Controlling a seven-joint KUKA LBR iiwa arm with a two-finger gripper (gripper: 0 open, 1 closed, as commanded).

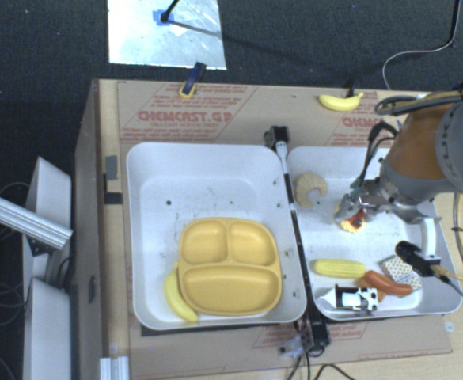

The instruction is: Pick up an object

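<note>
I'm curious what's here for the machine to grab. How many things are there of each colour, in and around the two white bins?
Yellow: 4, divided plate, banana beside it, banana on the board, corn cob
Tan: 1, croissant-like piece
Orange-red: 1, sausage
Yellow-red: 1, small piece at the gripper
Black-white: 1, small item
Patterned: 1, packet
Total: 9

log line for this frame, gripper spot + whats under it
gripper: low in right bin | at tips: small yellow-red item | grasp: cannot tell | nearby: croissant, corn cob, hot dog

Even, bright overhead light; white bins [215, 161] look slightly washed out. Foil sheet [168, 22] glares. Picture soft, grainy; shadows faint.
</note>
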